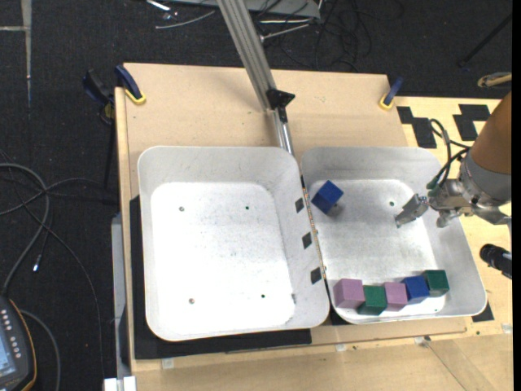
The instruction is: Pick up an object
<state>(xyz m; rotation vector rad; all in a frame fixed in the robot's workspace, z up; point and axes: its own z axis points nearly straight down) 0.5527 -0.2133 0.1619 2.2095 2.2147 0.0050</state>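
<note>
A blue cube (327, 196) lies tilted in the right bin (370, 243), close to its left wall. Along that bin's front wall runs a row of cubes: purple (350, 292), green (374, 298), purple (396, 293), blue (417, 287) and green (437, 281). My gripper (419, 208) hangs over the right side of the bin, level with the tilted blue cube and well to its right. It touches no cube and nothing is seen in it.
The left bin (155, 218) adjoins the right one along a shared middle wall. A slanted metal pole (252, 47) comes down to the bench behind the bins. Blue-yellow clamps (130, 84) (391, 92) grip the far edge of the bench.
</note>
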